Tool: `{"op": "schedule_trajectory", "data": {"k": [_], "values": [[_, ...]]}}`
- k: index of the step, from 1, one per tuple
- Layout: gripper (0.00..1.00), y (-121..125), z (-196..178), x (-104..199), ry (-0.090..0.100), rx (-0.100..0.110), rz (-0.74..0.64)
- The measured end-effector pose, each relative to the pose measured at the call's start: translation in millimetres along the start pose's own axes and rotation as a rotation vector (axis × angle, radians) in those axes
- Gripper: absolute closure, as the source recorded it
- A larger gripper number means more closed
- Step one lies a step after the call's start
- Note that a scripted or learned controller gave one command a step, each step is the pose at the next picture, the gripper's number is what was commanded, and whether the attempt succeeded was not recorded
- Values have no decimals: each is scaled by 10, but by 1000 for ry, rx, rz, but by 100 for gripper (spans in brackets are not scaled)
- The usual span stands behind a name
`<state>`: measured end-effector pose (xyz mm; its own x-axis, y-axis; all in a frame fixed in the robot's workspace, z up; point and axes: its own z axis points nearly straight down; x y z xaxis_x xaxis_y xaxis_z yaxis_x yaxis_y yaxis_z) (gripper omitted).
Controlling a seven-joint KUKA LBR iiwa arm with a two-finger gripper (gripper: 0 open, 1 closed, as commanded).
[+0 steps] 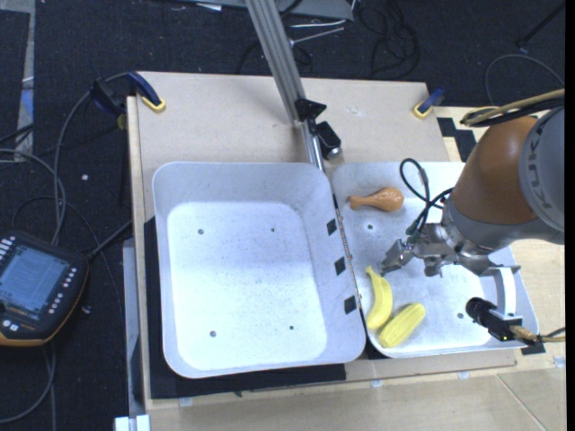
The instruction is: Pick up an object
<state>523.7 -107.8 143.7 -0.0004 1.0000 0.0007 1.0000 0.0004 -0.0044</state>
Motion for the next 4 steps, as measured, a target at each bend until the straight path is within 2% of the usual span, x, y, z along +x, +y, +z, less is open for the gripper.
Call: {"op": "schedule_trajectory", "data": {"k": [1, 2, 3, 4], "values": [[100, 11, -120, -5, -1, -4, 1], [100, -42, -584, -70, -1, -8, 1], [100, -38, -758, -70, -1, -6, 0], [100, 108, -708, 510, 1, -4, -5]]}}
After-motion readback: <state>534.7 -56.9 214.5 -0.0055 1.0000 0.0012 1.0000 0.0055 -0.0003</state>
